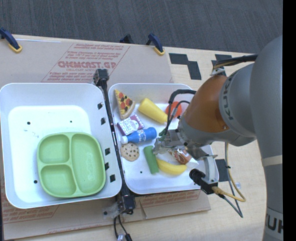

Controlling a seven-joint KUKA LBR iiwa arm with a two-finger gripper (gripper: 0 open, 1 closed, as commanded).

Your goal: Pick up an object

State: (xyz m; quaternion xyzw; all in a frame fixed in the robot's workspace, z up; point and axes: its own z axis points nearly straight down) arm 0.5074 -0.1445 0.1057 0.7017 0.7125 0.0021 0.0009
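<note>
From the overhead camera I see my gripper point(167, 143) down inside the right bin point(138, 184), with the grey arm point(253, 109) and its orange band point(208, 107) covering much of that bin's right side. I cannot tell how the jaws stand; the wrist hides them from me.

Around the jaws lie the toys I could pick. A banana point(171, 167) sits just below them, near the bin's lower wall. A green stick point(151, 159) lies just to their lower left, close beside the banana's end. A cookie point(130, 152) is further left of that. A blue and white bottle point(139, 135) lies to the jaws' left, with a purple packet point(126, 124) touching it above. A yellow cone-shaped piece point(152, 110) sits above the jaws, and a pizza slice point(124, 103) is up and to the left, near the bin's upper left corner.

Well left of the jaws, the left bin point(17, 97) holds a green divided plate point(70, 164).
</note>
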